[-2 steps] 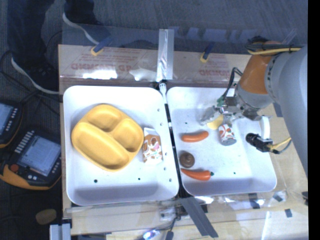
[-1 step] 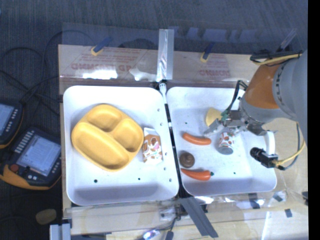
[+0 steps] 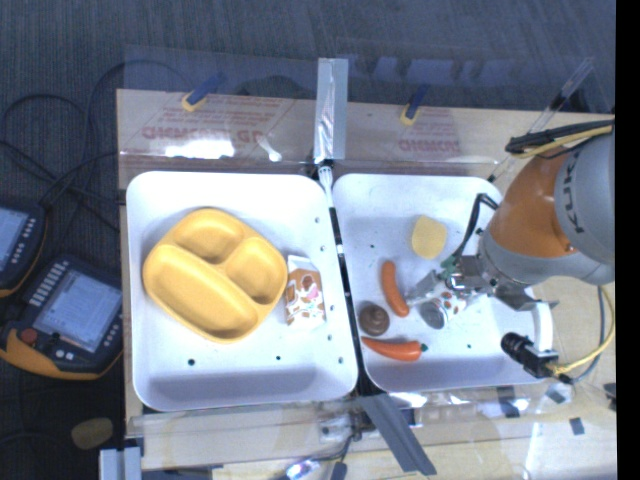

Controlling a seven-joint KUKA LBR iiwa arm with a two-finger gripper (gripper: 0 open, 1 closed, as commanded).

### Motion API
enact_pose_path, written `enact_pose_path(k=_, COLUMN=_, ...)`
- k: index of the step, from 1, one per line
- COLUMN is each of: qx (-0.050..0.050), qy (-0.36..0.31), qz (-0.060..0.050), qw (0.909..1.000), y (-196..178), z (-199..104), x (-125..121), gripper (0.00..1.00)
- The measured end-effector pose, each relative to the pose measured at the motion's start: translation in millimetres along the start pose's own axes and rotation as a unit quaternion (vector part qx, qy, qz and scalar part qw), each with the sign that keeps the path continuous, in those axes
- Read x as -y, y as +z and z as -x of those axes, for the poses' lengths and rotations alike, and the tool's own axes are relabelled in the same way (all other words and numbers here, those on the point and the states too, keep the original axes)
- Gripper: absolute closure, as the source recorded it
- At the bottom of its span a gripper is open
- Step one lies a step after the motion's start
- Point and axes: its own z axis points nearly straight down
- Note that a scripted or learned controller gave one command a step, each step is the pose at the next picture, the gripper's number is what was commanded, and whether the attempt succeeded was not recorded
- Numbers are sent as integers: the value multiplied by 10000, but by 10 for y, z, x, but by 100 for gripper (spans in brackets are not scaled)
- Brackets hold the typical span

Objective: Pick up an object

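At the bench's front edge sits the near wall of the right bin [image 3: 430,380], and just behind it lies an orange carrot [image 3: 393,348] with a green tip, lengthwise across the floor. A little farther back is a brown round piece [image 3: 374,317], close to the divider, and beside it a sausage [image 3: 394,288] set at a slant. To the right of these the gripper [image 3: 436,298] hangs low over the bin floor, its metal fingers [image 3: 423,286] pointing toward the sausage but apart from it; whether they are spread or pressed together cannot be told, and nothing shows between them. Behind the gripper lies a pale yellow slice [image 3: 429,236]. The arm [image 3: 545,218] comes in from the right. In the left bin [image 3: 160,193] rests a yellow divided tray [image 3: 213,272], with a small printed packet [image 3: 304,293] touching its right side.
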Motion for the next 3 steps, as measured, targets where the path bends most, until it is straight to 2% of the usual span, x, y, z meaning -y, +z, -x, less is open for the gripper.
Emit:
enact_pose_path(k=1, qx=-4, qy=0, qz=12, qw=10000, y=-98, z=-1, x=-14, gripper=100)
enact_pose_path(k=2, qx=-5, qy=-1, qz=9, qw=10000, y=-97, z=-2, x=-12, gripper=0)
enact_pose_path(k=3, qx=17, qy=20, qz=29, qw=10000, y=-11, z=-259, x=376, gripper=0)
